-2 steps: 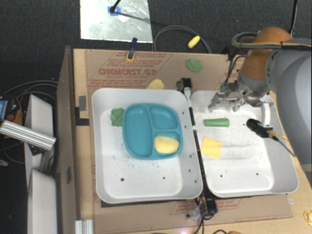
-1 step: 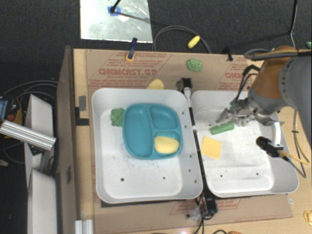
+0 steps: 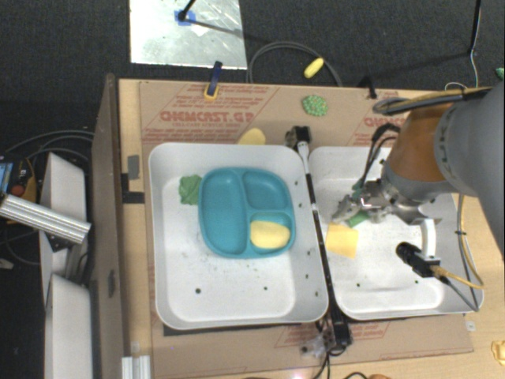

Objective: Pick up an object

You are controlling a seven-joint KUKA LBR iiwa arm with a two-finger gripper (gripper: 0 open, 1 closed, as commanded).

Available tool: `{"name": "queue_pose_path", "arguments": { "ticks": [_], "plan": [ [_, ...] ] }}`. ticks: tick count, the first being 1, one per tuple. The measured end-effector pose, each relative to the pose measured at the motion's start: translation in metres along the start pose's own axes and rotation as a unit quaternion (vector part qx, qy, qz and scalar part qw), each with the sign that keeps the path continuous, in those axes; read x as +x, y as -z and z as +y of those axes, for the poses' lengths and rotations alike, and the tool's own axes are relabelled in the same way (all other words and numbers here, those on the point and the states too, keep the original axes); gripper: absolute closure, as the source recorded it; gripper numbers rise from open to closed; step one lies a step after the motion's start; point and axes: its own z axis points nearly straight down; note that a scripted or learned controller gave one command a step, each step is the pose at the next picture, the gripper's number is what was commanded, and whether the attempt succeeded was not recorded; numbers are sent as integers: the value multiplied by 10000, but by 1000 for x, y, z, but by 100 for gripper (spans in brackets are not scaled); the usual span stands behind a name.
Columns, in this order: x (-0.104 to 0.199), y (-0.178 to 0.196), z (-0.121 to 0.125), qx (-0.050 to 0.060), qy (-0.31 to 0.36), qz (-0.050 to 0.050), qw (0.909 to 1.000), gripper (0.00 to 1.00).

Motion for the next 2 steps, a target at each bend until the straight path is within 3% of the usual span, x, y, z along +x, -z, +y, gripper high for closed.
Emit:
{"name": "queue_pose_path", "arguments": {
  "ticks": [1, 2],
  "plan": [
    [-2, 11, 2, -31, -5, -6, 10000, 100],
    [-2, 22, 3, -43, 4, -4, 10000, 100]
  ]
}}
